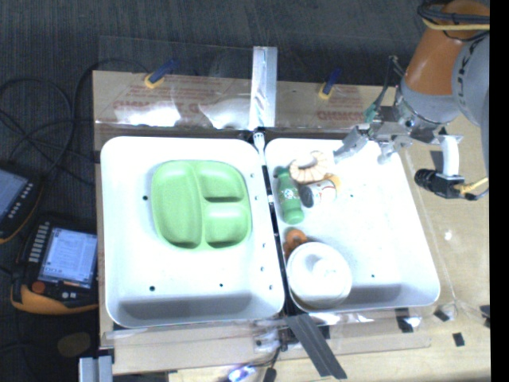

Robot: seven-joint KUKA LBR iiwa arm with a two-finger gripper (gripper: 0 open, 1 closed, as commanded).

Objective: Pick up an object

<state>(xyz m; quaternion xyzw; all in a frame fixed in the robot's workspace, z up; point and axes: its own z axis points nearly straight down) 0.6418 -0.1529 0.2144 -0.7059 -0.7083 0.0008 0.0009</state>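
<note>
Dark grey carpet surrounds the tabletop [445, 237], a pale wooden board carrying two shallow white bins side by side. A clear plastic sheet with red printing lies along the tabletop's far edge; the lettering is too faint and small to read. Two yellow-and-blue clamps [159, 73] sit on that far edge.

Off the tabletop's left edge, on the carpet, lie a handheld pendant [60, 257] with a lit screen and black cables; whatever is on the screen is too small to make out.

The left bin [119, 293] holds a green divided plate [200, 202], lying flat near the bin's middle, with one long compartment and two smaller ones.

The right bin [382, 237] holds several things gathered along its left edge. A green bottle [289, 197] lies on its side close to the divider between the bins; any label on it cannot be read. Just beside it, toward the bin's far edge, is a small cluster of tan, white and dark objects [312, 175] that I cannot identify singly. A small orange-brown item [295, 236] lies nearer the front, touching or just beside a white bowl [319, 274] that sits in the bin's near-left corner.

The grey arm with its orange band [433, 62] reaches in from the right over the far-right corner of the right bin. Its end effector [362, 140] is over the bin's far edge, near the cluster but apart from it. Nothing shows between its parts, and I cannot tell how far they stand apart.
</note>
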